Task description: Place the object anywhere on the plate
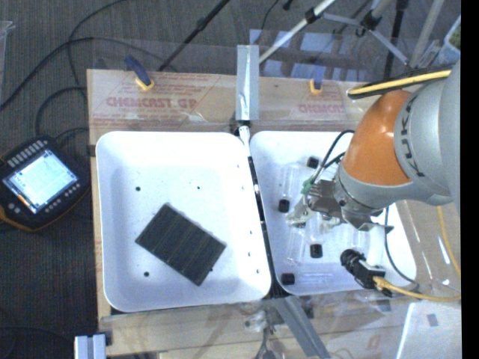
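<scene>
The plate (180,244) is a dark ridged rectangle lying at a slant on the floor of the left bin (120,163). My gripper (303,214) hangs low over the middle of the right bin (269,152), under the orange wrist band (378,152). Small black pieces lie on that bin's floor around it: one (284,204) just left of the gripper, one (316,250) below it, one (287,278) near the front wall and one (310,161) behind. The wrist hides what lies directly under the gripper.
The raised rims where the two bins meet (257,200) stand between the gripper and the plate. A cable with a black plug (355,264) trails from the wrist over the right bin's front. A handheld pendant (37,179) lies off the bench at left.
</scene>
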Tool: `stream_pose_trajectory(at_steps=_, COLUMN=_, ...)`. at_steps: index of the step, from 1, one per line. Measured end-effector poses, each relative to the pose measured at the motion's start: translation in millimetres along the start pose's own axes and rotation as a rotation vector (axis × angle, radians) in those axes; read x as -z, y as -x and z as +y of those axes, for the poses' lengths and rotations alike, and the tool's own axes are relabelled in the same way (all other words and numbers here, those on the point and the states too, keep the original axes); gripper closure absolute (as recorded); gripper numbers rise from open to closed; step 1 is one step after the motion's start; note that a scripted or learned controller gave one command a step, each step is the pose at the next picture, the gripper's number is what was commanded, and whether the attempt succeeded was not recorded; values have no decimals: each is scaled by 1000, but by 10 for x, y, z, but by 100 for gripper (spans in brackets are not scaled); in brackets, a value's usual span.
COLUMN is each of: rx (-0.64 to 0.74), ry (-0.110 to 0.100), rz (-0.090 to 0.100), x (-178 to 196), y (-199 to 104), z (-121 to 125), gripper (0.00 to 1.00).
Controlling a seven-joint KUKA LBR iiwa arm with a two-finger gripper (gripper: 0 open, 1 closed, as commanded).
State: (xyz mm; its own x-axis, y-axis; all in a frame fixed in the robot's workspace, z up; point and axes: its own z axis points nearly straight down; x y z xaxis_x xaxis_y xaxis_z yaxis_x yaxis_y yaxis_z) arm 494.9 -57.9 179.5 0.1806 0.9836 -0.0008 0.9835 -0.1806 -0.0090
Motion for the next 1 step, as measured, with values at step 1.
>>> stream_pose_trajectory(at_steps=1, rx=0, ry=0, rz=-4, x=40, y=-693, z=726, gripper=100)
